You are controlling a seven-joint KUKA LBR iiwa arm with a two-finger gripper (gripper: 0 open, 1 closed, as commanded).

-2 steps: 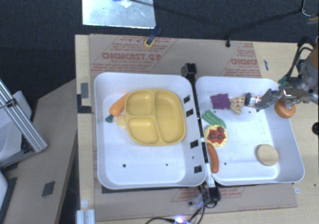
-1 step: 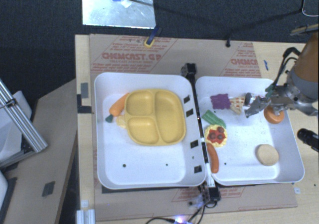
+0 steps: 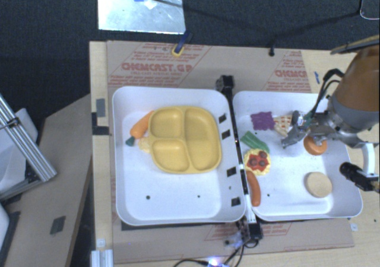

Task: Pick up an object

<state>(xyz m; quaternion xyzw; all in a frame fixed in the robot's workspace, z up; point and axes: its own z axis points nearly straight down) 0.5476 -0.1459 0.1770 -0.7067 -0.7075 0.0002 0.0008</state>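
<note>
Where the left bin (image 3: 122,159) sits on the surface (image 3: 65,135), a yellow divided plate (image 3: 181,139) lies near its middle, with a toy carrot (image 3: 140,125) touching the plate's left edge, its green tip pointing down and left. The right bin (image 3: 344,200) lies just beside the left one, the two meeting along a dark seam. Along the right bin's left side lie a green bean piece (image 3: 254,141), a small pizza slice (image 3: 258,161) with red toppings just below it, and a sausage (image 3: 253,187) lower still, close to the bin wall. Higher up rests a purple piece (image 3: 262,120), with a waffle-like tan piece (image 3: 283,123) touching its right side. A round beige cookie (image 3: 319,184) lies apart in the lower right of that bin. The hand (image 3: 295,132) (metal, at the end of the grey arm reaching in from the right) hangs low over the right bin beside the waffle piece, and an orange round thing (image 3: 314,144) sits just right of it; whether the hand is open or closed, or has hold of anything, cannot be told.
</note>
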